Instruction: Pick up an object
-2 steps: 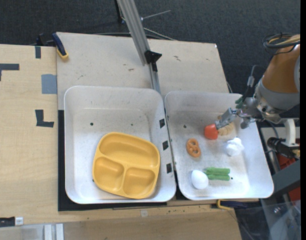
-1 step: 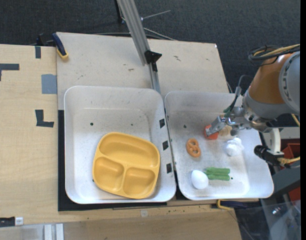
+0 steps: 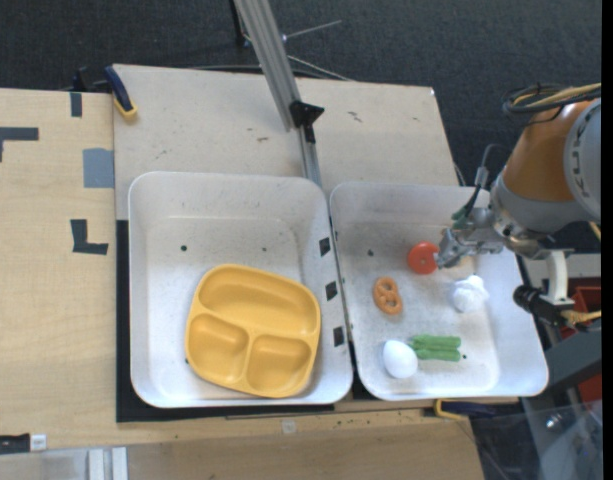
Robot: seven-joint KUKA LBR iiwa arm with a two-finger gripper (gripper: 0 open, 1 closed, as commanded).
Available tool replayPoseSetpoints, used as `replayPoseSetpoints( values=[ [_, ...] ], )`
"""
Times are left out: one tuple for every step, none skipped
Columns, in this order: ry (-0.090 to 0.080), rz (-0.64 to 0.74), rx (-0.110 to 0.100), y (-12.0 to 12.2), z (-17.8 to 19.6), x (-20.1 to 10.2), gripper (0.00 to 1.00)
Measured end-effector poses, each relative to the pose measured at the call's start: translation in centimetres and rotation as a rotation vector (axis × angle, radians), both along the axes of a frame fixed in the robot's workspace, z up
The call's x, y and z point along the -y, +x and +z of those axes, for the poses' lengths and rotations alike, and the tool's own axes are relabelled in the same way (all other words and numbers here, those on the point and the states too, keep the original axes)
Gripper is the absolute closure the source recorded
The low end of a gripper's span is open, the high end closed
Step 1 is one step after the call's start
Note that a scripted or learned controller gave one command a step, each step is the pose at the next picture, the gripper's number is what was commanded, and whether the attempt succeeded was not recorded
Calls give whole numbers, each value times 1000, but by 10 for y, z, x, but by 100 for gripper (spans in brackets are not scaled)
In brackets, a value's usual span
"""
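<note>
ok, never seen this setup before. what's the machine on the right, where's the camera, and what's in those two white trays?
There is a single picture, taken by a fixed camera above the bench, looking down at a slant. The grey arm with the orange band reaching in from the right is an industrial robot arm. Its two-finger hand is low in the right shallow white bin, right beside a small round red object. I can't tell whether the hand is gripping it.

That same bin also holds an orange pretzel-shaped piece, a white egg-shaped object, a green pod-like object and a small white lumpy item.

The left shallow white bin holds a yellow plastic tray with three compartments.

The job is simply to pick up an object.
</note>
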State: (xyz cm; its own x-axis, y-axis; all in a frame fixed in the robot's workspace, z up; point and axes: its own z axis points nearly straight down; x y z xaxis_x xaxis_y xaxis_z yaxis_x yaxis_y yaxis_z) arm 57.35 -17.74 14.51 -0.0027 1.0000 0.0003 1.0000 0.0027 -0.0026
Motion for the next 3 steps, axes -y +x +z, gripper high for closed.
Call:
replayPoseSetpoints(
  values=[
    [-2,0,7,-2,61,-7,100],
    [-2,-2,7,0,106,0,100],
    [-2,-1,7,1,158,-1,100]
  ],
)
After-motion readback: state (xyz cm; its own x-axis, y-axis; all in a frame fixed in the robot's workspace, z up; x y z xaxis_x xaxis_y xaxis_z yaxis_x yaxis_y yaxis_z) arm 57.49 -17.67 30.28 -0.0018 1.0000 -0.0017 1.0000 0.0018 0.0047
